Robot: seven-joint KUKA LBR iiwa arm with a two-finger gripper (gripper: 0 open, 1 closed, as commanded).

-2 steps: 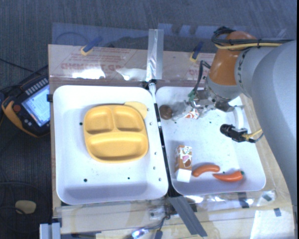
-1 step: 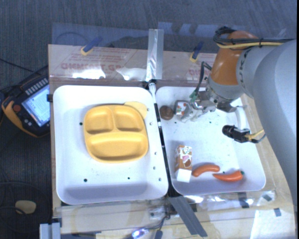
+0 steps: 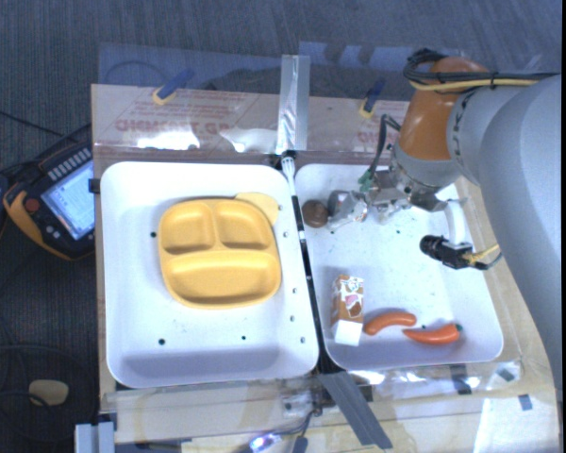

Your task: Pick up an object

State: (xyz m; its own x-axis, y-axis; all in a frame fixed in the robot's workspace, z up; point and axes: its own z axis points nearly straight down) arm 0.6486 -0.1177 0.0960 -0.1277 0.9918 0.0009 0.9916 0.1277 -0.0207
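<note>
My end effector sits low in the right bin, near its far left corner, just beside a brown ball; I cannot tell whether it is open or closed. Toward the front lie a small carton, a sausage and an orange chili pepper. The left bin holds a yellow divided tray.

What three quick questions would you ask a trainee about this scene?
1. True or false: the yellow tray lies in the left bin.
2. Which lies nearest the gripper? A) round brown thing B) small carton C) yellow tray
3. Fill in: the orange sausage and the orange pepper lie in the ___ bin.
Key: 1 true; 2 A; 3 right bin.
</note>
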